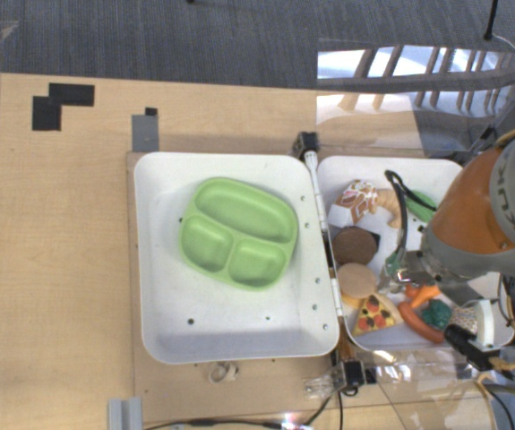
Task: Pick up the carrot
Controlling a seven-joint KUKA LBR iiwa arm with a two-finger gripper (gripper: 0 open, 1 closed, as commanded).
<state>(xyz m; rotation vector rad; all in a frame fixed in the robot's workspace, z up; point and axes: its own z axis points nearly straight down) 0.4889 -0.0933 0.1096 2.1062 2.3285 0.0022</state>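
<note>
the grey arm with its orange band reaches in from the right and hangs low over the right shallow white bin [436, 167]. its two-finger gripper [407, 276] sits down among the toy food near the bin's lower middle; whether it is released or clenched cannot be told from this slanted view. the orange toy carrot with a green leafy top [421, 319] lies just below and slightly right of the gripper, very close to it, tilted across the bin floor. a slice of toy pizza [375, 314] lies left of the carrot. the left white bin [154, 240] holds a light green three-compartment plate [237, 232].
</note>
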